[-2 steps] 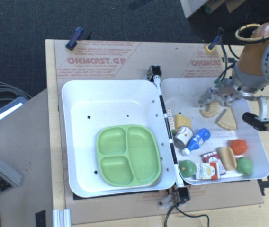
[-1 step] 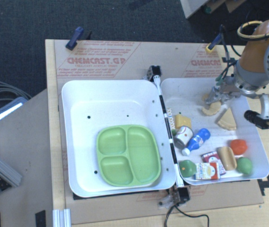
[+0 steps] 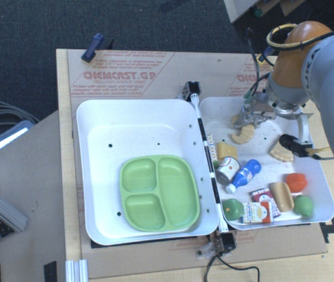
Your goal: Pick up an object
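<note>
Bright, even light (slightly soft focus)

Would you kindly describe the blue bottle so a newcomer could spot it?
Look in the right bin, near its left wall. The blue bottle lies tilted beside a white can. It is the only blue item there, with a white cap.
</note>
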